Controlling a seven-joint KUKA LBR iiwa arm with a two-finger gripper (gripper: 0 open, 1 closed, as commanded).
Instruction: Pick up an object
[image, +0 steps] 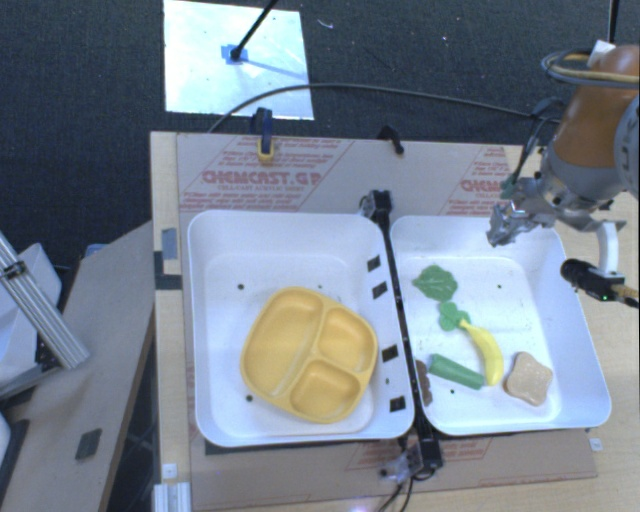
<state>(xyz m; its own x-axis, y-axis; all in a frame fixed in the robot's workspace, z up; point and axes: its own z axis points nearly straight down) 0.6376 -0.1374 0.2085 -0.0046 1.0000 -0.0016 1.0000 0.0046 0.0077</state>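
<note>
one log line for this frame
claw: above right bin's far edge | holding: nothing seen | banana, green items, toast: in bin

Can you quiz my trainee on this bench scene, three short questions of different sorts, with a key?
1. True or false: the yellow plastic divided plate lies in the right white bin.
2. Multiple choice: which item lies nearest the right bin's front right corner? A) the flat green leaf-shaped toy B) the tan toast-shaped toy C) the yellow toy banana
3. Fill in: the grey arm's two-finger gripper hovers over the right bin's ____ edge.

Key: 1 false, it lies in the left white bin. 2 B. 3 far.
</note>
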